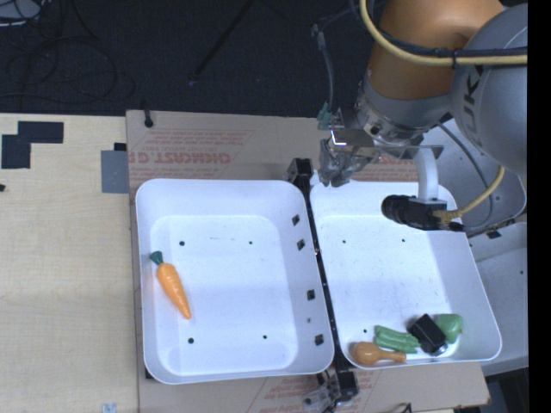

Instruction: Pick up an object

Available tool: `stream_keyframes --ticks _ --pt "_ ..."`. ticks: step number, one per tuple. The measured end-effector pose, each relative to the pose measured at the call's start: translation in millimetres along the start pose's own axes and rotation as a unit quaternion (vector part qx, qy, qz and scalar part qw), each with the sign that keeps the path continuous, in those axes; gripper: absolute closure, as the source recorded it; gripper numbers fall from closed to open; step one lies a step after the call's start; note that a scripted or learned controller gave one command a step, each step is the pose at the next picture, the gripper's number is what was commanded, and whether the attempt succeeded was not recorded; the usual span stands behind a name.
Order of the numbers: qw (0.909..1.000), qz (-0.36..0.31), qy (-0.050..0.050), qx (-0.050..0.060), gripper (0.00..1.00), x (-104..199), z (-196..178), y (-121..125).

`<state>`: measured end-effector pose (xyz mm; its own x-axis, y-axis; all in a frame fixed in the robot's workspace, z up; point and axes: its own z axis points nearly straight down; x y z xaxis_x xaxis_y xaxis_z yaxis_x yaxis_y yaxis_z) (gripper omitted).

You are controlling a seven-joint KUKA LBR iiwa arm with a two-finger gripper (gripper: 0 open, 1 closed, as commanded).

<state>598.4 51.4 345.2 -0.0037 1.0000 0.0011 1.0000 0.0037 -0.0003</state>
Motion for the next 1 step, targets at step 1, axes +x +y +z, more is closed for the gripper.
stream_keyframes --ticks 1 --pt "1.0 0.0 0.0 -0.001 1.0 58.9 -35.0 10.6"
